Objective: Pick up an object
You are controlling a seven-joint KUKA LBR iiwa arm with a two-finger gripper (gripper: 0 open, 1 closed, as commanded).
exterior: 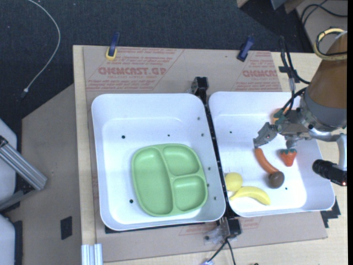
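Hanging low inside the right bin (309,203), reached in from the right: the gripper (277,139), spread wide, with nothing between its fingers. Probably opened like this to straddle something on the way down, though hard to say exactly how wide from this slant.

Just beneath the gripper, toward the near side of the bin: an orange carrot (265,160), lying at an angle, its upper end close under the left-hand finger. Beside that, directly under the other finger: a small strawberry (288,158), red with a green top, close to the fingertip and perhaps touching it. Both within the span of the open fingers, so either looks a fair target; not clear yet which.

A little further toward the near edge from the gripper: a brown roundish piece (275,178) at the carrot's lower end. Beyond it, well down and to the left of the gripper: a banana (252,195) and a lemon (233,180), touching one another in the bin's near corner. Behind the gripper, partly hidden by the wrist: something orange (277,115), too covered to name.

Far off to the gripper's left, in the other bin (110,120): a green divided tray (168,178), flat and apart from the pick.

Judged as poised before the grasp: nothing lifted, nothing gripped.
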